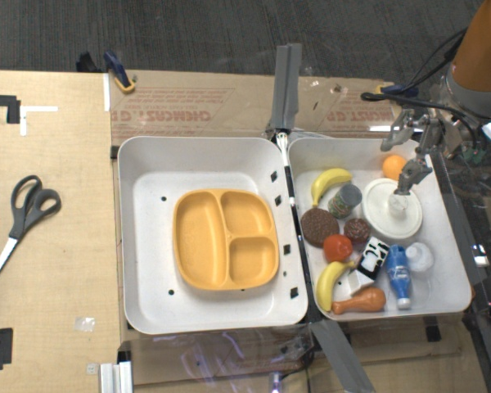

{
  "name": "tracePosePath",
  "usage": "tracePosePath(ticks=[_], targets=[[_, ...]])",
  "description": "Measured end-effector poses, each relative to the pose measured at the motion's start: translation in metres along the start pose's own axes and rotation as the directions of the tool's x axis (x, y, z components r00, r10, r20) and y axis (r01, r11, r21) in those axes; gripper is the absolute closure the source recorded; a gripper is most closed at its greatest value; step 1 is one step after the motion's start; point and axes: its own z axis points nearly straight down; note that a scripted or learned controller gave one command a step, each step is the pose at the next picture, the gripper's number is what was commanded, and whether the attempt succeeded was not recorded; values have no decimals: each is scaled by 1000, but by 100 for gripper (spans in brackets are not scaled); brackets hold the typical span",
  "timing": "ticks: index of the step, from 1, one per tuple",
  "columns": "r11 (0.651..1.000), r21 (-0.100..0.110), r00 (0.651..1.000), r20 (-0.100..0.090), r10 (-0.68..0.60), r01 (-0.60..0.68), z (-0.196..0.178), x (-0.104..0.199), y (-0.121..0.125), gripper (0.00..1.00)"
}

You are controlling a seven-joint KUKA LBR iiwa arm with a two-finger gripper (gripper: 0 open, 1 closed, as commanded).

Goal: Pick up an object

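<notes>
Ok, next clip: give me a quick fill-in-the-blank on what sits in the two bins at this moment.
1. The yellow divided plate lies in the ____ bin.
2. The number of bananas in the right bin is ____.
3. The blue bottle lies near that bin's ____ edge.
4. The gripper hangs above the white ____ next to the orange.

Missing words: left; two; front; lid
</notes>
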Motion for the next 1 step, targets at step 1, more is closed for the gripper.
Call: tracePosePath(ticks=[1], targets=[[967, 0, 967, 5, 255, -255, 130, 34, -4, 0]])
